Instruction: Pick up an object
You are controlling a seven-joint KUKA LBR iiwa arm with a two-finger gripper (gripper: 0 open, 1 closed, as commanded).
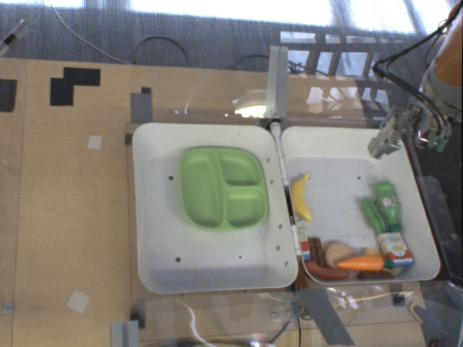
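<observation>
Table (72, 215): pale wood surface carrying two shallow white bins side by side, with black patches of tape near its far left corner.

Left bin (152, 266): holds one green divided plate (221, 188), three compartments, lying flat near the bin's middle.

Right bin (340, 150): toy food gathered along its near and right sides.
- Banana (301, 197), yellow, lying just beside the wall shared with the left bin.
- Green bottle (383, 204), lying near the right wall.
- Juice carton (395, 249), white and red, just below the bottle.
- Carrot (360, 263), orange, lying across the near edge.
- Bread roll (337, 252), tan, touching the carrot's left end.
- Sausage (327, 272), dark red, along the near rim.
- Chocolate bar (316, 251), brown, at the near left corner.

Arm: enters from the right, its orange band at the frame's upper right edge.

Hand (383, 142): grey, over the far right corner of the right bin, well apart from every item listed. Nothing sits between its fingers; whether they are spread or closed I cannot tell.
</observation>
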